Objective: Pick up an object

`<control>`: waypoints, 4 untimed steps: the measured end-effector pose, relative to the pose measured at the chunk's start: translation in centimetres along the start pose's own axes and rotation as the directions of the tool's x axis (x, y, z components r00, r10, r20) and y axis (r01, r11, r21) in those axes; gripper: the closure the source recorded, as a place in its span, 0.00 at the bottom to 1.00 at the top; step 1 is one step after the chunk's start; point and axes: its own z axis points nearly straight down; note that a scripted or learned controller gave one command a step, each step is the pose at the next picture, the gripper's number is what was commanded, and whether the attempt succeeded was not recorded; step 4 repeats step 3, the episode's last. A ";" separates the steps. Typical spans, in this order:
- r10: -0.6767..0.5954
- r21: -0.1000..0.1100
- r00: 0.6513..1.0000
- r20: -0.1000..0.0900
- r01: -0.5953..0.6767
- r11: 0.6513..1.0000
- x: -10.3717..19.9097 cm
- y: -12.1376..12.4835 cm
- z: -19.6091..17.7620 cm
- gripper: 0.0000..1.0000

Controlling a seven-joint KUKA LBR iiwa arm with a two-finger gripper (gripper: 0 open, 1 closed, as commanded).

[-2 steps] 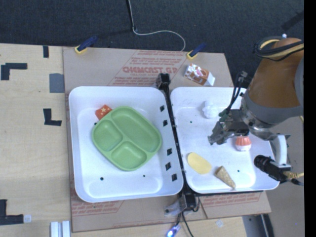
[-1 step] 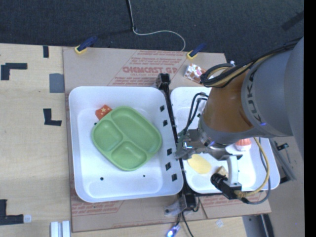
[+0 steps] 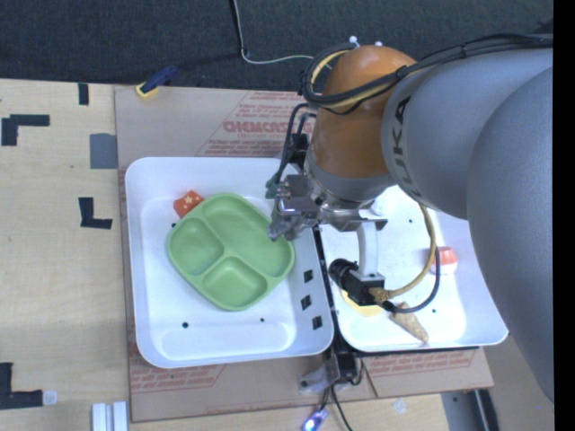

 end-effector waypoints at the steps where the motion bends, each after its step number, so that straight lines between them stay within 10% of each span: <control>1: 0.007 0.007 1.000 0.003 -0.007 1.000 3.1 -2.5 -2.7 1.00; 2: 0.010 -0.002 1.000 0.002 -0.010 1.000 3.6 -1.6 -12.4 1.00; 4: 0.009 0.009 1.000 0.007 -0.010 1.000 3.6 -1.7 -12.8 1.00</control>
